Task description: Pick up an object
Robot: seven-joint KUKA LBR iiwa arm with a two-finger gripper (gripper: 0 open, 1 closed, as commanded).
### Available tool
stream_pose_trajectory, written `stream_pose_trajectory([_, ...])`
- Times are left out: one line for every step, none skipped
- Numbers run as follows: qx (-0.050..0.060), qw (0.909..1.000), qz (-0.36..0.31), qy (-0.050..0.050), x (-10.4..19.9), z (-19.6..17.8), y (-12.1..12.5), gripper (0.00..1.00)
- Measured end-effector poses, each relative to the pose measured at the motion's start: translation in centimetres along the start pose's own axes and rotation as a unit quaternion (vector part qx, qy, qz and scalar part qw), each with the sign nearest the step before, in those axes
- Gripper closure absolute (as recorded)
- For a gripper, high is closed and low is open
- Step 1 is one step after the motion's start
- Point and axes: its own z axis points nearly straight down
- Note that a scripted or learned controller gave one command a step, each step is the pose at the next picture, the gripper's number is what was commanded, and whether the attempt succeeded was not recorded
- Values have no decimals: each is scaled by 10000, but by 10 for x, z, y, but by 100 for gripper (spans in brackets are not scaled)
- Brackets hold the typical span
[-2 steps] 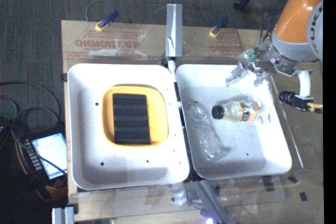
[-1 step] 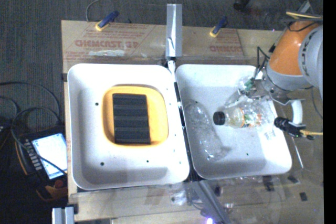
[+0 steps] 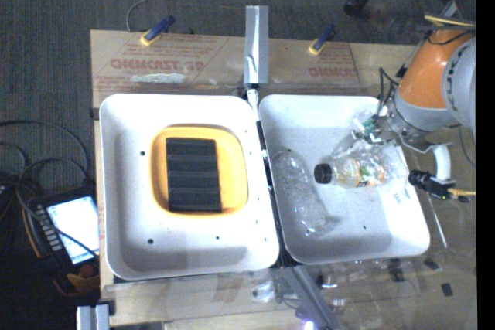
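Observation:
A clear plastic bottle (image 3: 354,171) with a black cap lies on its side in the right bin (image 3: 402,232), cap pointing left. A crumpled clear plastic piece (image 3: 299,185) lies left of it in the same bin. In the left bin (image 3: 124,236) rests a yellow block with a black ribbed top (image 3: 193,172). The gripper (image 3: 377,129) hangs at the right bin's far right part, just over the bottle's base end, under the grey wrist and orange band (image 3: 429,81).
The two bins meet along a central ridge (image 3: 265,166). Blue and yellow clamps (image 3: 157,29) hold the cardboard backing behind the bins. A handheld screen with cables (image 3: 66,224) lies left of the bench. A black-tipped part (image 3: 424,180) juts from the arm over the right rim.

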Motion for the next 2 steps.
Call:
stream_pose_trajectory([-138,9954,949,0,4,5,-4,0])
stream_pose_trajectory([-157,9998,-2,-90,13,2,-61,0])
